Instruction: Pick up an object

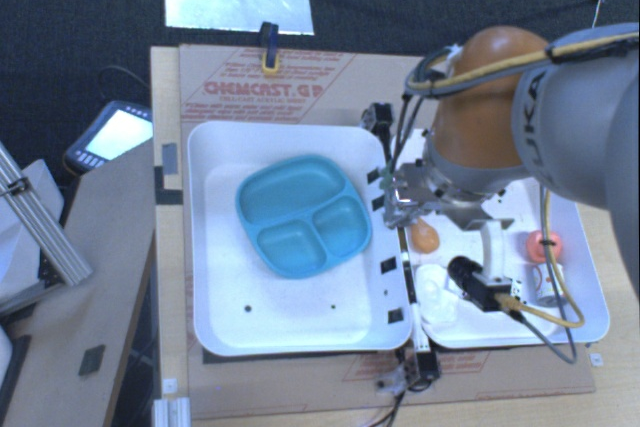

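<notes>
Gripper (404, 203) is low at the left wall of the right bin (597, 310) with the wrist covering it, so can't tell if it's spread or closed, and nothing is visibly held. Nearest target is the orange egg-shaped piece (425, 237) on the bin floor just beside it, with a white lump (436, 287) nearer the front and a pink-red item (543, 245) further right. I'd centre over the egg piece, stay off the bin wall, close across its narrow axis since a round shape will likely squirt out, then lift straight up
</notes>
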Tool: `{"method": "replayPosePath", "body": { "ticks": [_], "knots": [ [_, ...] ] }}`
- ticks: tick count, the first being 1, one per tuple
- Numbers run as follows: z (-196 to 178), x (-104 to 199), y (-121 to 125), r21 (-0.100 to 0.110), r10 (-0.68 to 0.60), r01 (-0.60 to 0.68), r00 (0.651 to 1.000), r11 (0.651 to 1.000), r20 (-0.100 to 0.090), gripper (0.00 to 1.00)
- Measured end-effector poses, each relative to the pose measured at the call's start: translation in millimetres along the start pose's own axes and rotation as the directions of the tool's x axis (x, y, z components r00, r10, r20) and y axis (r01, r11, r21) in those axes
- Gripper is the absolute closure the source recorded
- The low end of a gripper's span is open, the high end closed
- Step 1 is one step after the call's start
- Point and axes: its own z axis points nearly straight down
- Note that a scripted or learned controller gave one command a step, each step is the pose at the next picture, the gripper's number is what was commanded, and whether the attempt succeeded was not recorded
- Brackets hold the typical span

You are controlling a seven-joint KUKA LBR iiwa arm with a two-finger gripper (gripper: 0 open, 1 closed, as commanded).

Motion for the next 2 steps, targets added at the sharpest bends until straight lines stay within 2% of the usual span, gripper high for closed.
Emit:
{"method": "replayPosePath", "body": {
  "ticks": [1, 2],
  "knots": [
    [-5.5, 55.5, -13.4, 0.000, 0.000, 0.000, 1.000, 1.000, 0.000, 1.00],
    [-5.5, 51.7, -12.7, 0.000, 0.007, -0.007, 1.000, 1.000, 0.003, 0.00]
  ]
}}
